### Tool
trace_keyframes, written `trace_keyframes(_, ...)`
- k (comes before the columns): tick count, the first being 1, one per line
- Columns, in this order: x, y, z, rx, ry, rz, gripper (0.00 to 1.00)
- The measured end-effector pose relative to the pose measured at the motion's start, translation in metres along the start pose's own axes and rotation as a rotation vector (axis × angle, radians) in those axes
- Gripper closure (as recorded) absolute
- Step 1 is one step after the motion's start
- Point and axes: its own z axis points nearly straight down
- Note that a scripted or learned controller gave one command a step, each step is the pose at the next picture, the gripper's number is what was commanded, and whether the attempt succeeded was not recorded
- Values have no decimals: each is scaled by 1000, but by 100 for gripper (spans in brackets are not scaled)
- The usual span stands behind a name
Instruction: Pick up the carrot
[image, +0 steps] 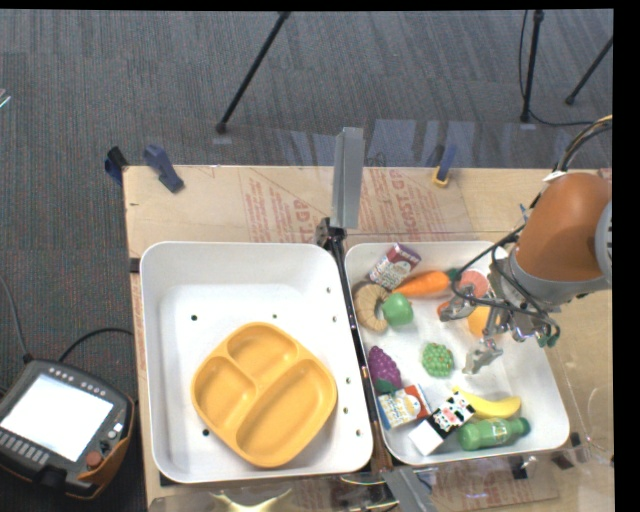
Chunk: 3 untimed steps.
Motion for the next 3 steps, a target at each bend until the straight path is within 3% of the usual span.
trace_keyframes(1, -3, 3, -11, 1, -5, -5, 100)
trace_keyframes(2, 56, -12, -99, 4, -7, 131, 100)
trace_keyframes(3, 69, -9, -250, 6, -11, 62, 100)
